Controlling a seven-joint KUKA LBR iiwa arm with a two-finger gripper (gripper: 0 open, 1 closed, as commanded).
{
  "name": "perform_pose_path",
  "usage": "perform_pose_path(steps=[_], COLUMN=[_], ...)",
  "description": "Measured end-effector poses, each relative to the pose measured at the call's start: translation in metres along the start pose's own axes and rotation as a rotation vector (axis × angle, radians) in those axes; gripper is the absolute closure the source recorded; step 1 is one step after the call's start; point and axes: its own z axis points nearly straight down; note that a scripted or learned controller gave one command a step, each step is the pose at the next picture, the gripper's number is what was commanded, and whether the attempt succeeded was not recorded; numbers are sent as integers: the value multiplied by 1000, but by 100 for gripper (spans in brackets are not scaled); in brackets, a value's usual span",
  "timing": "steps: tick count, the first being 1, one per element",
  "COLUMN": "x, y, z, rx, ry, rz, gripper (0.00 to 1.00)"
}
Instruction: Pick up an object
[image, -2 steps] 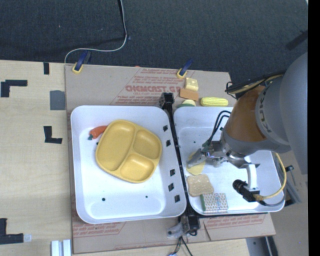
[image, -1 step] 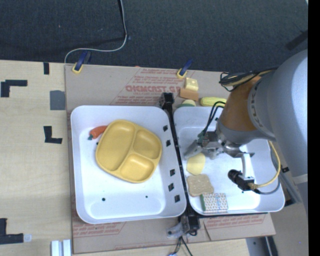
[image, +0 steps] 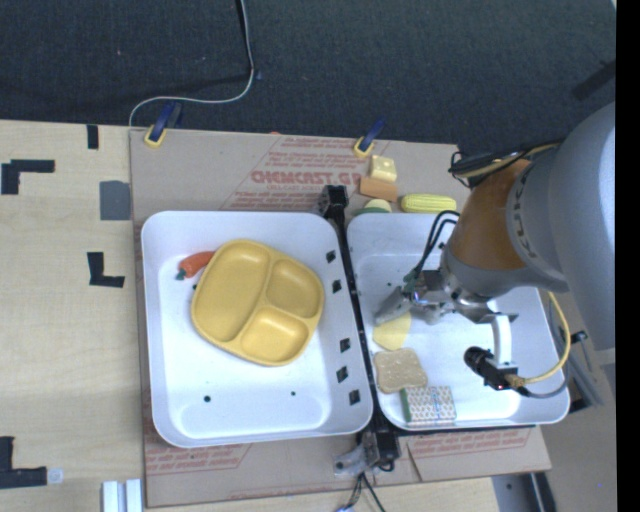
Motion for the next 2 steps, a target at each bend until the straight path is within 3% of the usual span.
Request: perform_pose_path(steps=[1, 2], x=[4, 12], y=[-17, 38], z=[0, 1], rx=[-1, 0], ry=[-2, -1], rz=[1, -1], gripper=[0, 0])
